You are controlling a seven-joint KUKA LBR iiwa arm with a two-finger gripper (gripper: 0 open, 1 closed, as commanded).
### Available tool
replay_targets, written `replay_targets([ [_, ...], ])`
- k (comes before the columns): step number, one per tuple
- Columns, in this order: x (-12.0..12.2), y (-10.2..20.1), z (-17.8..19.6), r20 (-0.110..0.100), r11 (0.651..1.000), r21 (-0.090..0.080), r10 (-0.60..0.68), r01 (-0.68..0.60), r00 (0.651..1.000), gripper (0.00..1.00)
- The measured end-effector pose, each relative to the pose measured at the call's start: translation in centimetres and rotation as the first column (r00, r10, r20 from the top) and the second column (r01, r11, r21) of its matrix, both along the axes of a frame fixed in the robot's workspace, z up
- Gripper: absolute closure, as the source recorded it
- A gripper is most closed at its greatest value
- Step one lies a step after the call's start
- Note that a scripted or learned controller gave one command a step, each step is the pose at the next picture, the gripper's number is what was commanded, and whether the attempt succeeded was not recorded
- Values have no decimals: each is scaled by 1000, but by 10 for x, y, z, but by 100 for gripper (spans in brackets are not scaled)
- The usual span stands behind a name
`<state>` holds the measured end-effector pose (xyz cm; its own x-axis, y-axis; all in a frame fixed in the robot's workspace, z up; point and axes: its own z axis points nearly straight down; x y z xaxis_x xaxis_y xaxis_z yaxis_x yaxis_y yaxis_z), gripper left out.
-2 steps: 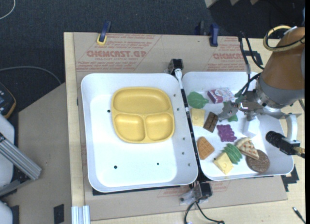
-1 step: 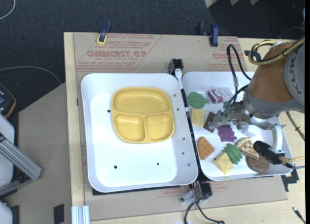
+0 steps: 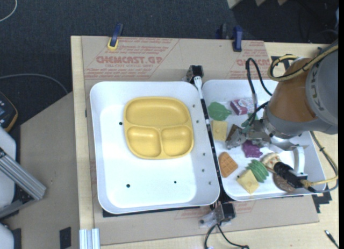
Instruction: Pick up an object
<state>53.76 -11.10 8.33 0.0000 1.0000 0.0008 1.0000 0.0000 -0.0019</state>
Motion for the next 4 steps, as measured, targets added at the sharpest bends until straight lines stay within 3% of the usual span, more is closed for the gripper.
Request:
replay_targets([
  [1, 2, -2, 14, 8, 1000, -4, -3, 3, 1000, 100],
  [3, 4, -1, 120, 11, 1000, -3, 2, -2, 1000, 100],
  [4, 5, -1, 143, 8, 1000, -3, 2, -2, 1000, 100],
])
